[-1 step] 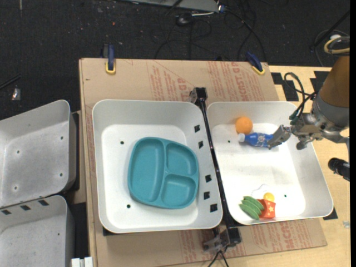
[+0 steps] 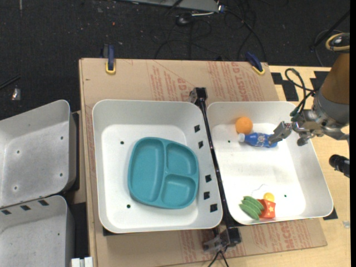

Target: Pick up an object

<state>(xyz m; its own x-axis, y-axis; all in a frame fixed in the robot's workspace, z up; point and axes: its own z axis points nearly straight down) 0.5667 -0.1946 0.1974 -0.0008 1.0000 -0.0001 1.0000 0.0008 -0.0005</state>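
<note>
Gripper [image 2: 285, 131], right of frame, in right bin [image 2: 311, 166]: fingers parted, touching blue bottle [image 2: 259, 140] beside orange ball [image 2: 243, 125]. Recommended: centre over bottle, close squarely, lift straight.

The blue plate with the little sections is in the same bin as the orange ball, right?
Not quite. The camera view shows the blue plate alone in the left bin. The orange ball is in the right bin, beside a blue and white object near the gripper.
</note>
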